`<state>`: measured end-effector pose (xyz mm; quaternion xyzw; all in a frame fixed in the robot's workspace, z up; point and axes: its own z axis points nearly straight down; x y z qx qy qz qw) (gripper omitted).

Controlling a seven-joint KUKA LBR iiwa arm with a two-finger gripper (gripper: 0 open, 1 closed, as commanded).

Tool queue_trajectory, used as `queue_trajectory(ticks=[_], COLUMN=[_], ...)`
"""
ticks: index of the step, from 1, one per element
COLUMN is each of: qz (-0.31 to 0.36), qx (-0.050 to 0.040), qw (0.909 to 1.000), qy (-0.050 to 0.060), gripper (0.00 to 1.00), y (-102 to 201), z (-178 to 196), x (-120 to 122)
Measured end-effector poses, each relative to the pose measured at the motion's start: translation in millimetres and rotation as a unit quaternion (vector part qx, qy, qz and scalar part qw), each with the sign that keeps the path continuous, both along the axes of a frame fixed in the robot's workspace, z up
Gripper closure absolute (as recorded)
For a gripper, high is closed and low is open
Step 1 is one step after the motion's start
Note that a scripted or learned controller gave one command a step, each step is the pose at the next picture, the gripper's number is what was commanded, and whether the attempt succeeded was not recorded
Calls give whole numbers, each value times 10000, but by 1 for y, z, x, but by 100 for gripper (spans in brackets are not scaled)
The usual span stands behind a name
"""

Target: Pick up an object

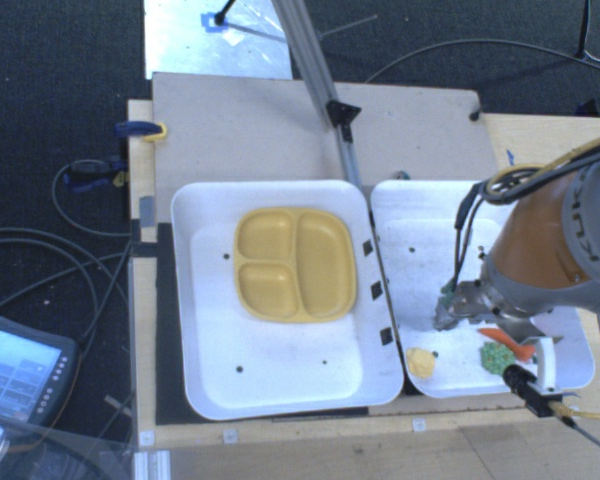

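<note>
Carrot [510, 345] beside the green piece [494, 360] looks light, stiff, slick; I'd pinch its middle. Tool [450, 311] state: I cannot tell.

A pale wooden counter [280, 128] stood on dark carpeted floor [50, 58]. Black cables [80, 230] looped over the floor to the counter's left, near a handheld control pendant [15, 368] with a lit screen at the lower left corner. A grey metal pole [305, 43] slanted across the counter's far edge, beside a shiny sheet [195, 28] lying on the floor.
</note>
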<state>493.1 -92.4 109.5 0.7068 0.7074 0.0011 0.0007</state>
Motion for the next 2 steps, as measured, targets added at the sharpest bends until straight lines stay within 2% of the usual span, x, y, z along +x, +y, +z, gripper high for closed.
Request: queue_trajectory(ticks=[2], qz=[19], qx=[-13], qw=[10000], qy=[-29], gripper=[100], y=[-14], z=[96], x=[3])
